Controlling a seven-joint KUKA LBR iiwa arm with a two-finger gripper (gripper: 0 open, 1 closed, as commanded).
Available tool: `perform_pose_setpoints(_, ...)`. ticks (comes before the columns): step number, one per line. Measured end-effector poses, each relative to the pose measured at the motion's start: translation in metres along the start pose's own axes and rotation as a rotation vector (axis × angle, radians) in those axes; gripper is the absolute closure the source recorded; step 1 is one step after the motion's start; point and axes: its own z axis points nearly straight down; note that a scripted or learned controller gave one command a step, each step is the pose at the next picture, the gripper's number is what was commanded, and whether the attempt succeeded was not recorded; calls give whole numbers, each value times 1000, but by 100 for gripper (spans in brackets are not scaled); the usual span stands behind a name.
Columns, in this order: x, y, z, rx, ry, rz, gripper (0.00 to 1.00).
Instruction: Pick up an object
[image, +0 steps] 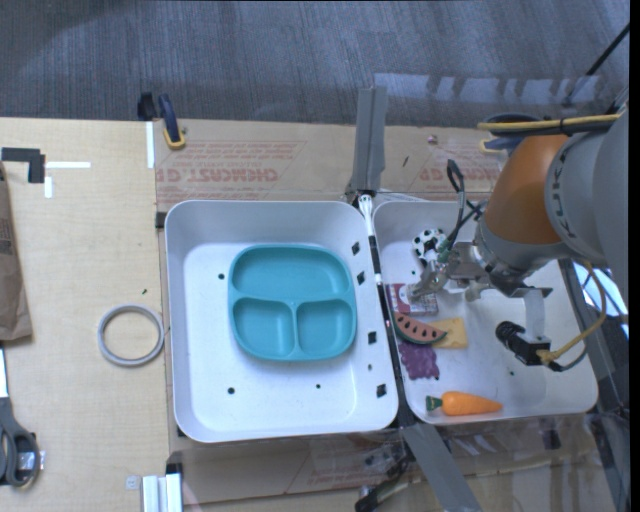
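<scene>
The gripper (430, 285) hangs low in the right bin (560, 395), over the toys at its left wall; whether it is open or closed I cannot tell. The watermelon slice (418, 329) lies just below it, the carrot (468, 404) farther toward the front. For a clean pick, centre squarely over one toy before closing, clear of the wall.

Arm (560, 190) is crowding the right bin (560, 400) top, toys — watermelon slice (418, 329), grapes (420, 362), carrot (465, 404) — are lining its left and front, bare floor is showing mid-right; teal plate (293, 302) is filling the left bin (200, 330) centre.
</scene>
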Motion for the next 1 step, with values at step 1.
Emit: perform_pose_setpoints(1,-43,82,-1,6,3,-271,0)
